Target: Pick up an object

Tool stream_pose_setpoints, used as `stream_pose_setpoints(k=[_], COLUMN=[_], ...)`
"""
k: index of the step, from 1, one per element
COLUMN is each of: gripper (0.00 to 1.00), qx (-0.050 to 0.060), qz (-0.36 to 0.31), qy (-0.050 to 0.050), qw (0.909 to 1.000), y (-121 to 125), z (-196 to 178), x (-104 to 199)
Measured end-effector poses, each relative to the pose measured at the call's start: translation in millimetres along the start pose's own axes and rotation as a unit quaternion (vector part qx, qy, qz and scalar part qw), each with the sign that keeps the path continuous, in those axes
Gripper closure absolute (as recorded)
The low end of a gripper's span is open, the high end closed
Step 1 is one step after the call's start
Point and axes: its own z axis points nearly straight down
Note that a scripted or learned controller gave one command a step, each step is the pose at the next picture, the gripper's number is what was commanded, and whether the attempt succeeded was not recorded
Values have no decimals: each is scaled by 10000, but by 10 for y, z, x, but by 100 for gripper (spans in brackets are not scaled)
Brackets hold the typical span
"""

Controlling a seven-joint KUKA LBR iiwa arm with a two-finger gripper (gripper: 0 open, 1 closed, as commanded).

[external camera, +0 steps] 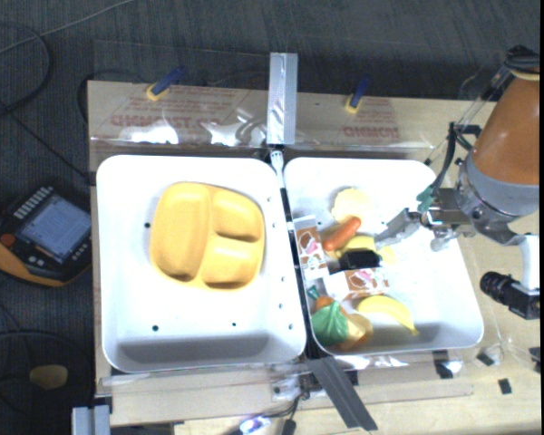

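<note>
My end effector hovers over the right bin beside the piled toys; its spread I cannot tell.

Arm enters from the right, orange band above the grey wrist. Gripper extends leftward at a slight downward slant. Finger separation cannot be determined.

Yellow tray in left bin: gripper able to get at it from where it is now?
Probably yes. The yellow tray lies alone and uncovered in the left bin; the gripper hangs over the right bin and must cross the divider.
</note>
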Motion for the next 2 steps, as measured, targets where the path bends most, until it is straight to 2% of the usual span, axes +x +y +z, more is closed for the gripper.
stream_pose_setpoints(k=[1, 2], gripper=[0, 0], qx=[1, 5], qz=[-50, -364], qy=[-1, 3], qw=[10000, 9993], y=[543, 502], z=[674, 1736], x=[228, -143])
